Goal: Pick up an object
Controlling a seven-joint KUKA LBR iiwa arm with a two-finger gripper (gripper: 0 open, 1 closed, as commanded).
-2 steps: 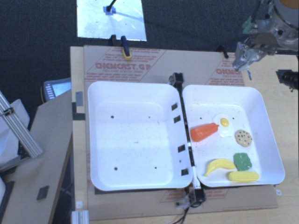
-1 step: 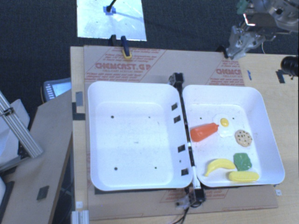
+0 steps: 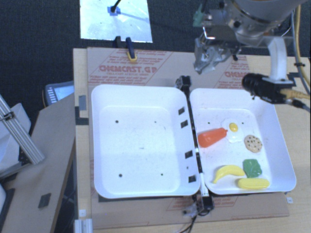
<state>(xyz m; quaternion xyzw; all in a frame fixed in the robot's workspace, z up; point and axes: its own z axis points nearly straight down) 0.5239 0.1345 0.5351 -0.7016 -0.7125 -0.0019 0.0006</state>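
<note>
The gripper (image 3: 208,62) hangs above the far edge of the right bin (image 3: 279,144), holding nothing; I cannot tell its opening. A carrot (image 3: 212,137) lies inside this bin.

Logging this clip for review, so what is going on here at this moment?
A grey robot arm reaches in from the right, its gripper up above the far edge of the bins with nothing between its fingers. The right bin holds an orange carrot, a fried egg, a cookie, a banana, a green piece and a yellow piece. None is picked up yet.
</note>
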